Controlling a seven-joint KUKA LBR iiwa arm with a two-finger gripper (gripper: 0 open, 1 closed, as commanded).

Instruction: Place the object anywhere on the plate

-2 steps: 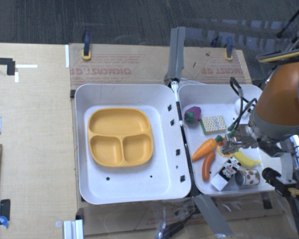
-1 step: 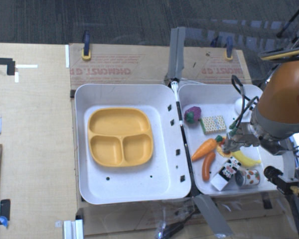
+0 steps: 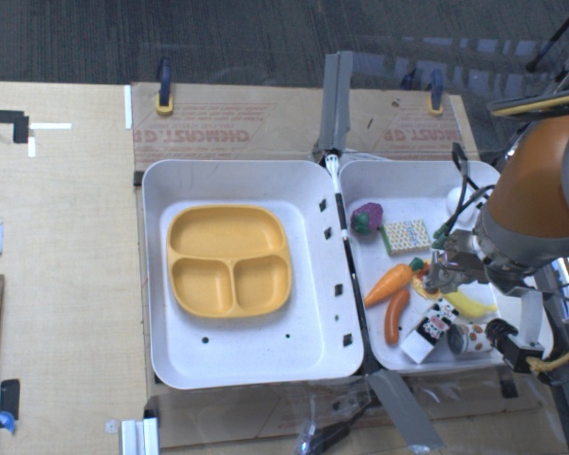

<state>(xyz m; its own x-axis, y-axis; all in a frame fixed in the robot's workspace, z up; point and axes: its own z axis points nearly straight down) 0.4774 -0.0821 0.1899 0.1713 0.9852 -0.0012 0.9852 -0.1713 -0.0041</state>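
Observation:
A yellow plate (image 3: 230, 259) with three compartments lies in the left bin (image 3: 171, 349). In the right bin (image 3: 384, 354), an orange carrot (image 3: 389, 282) lies beside a smaller red-orange piece (image 3: 392, 318). My gripper (image 3: 442, 275) hangs low over the middle of the right bin, just right of the carrot's thick end and above a white block with black marks (image 3: 431, 330). A yellow banana-like piece (image 3: 468, 303) pokes out right under the gripper. Nothing shows clearly between the fingers.
A purple and green toy (image 3: 366, 218) and a pale dotted card (image 3: 405, 236) lie at the back of the right bin. A raised divider (image 3: 346, 254) separates the two bins. The arm's bulk covers the right bin's far right side.

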